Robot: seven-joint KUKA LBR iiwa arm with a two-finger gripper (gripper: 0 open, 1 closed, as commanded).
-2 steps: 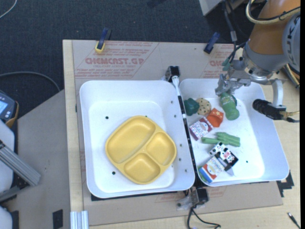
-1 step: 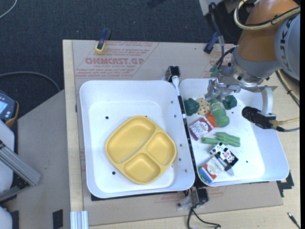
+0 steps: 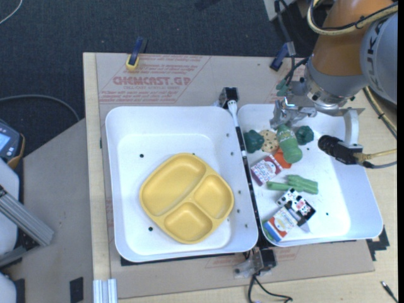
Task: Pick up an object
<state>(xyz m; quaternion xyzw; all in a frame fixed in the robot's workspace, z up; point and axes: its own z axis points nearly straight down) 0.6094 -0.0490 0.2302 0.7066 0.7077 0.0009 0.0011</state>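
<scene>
Camera view, fixed overhead, slanted.

Arm: grey with orange band, reaching in from the right over the back of the right bin.

Gripper: low over the cluster of objects at the back left of the right bin, directly above the light green cylinder. Grip state: cannot tell; the wrist body hides the tips. Nothing visibly lifted.

Right bin contents: dark green piece near the left wall; tan dotted cracker-like piece just beside it; second dark green piece right of the gripper; orange piece touching the cylinder's lower end; red-and-white packet; green pea-pod shape; black-and-white patterned item; small printed packet at the front edge.

Left bin: holds a yellow three-compartment tray, lying flat, roughly central.

Bench: cardboard sheet under both bins; black clamp at the back between the bins.
</scene>
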